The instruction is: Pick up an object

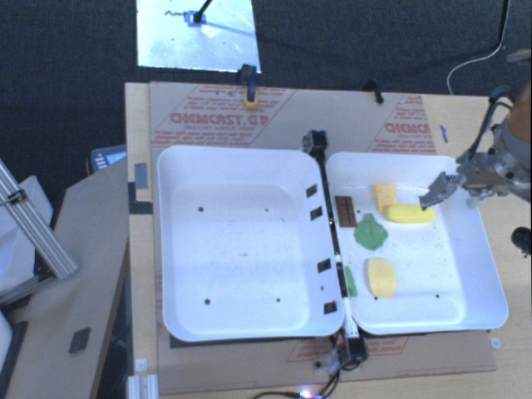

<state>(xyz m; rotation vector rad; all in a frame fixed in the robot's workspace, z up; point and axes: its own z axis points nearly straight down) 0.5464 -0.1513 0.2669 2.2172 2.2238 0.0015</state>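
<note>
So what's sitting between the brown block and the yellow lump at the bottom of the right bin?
In the camera view, a green scrap lies between the brown block and the yellow lump.

The gripper (pixel 432 196) hovers at a yellow oblong piece (pixel 410 214) in the right bin (pixel 478 302) (left bin (pixel 179 306) beside it).

Only legible text: "CHEMCAST GP" in red, printed on the brown masking paper of the sheet (pixel 274 110) under the bins. Clearest at top left behind the left bin (pixel 241 239). It repeats at top right, partly readable. Print along the bottom edge is too cut off to read.
</note>
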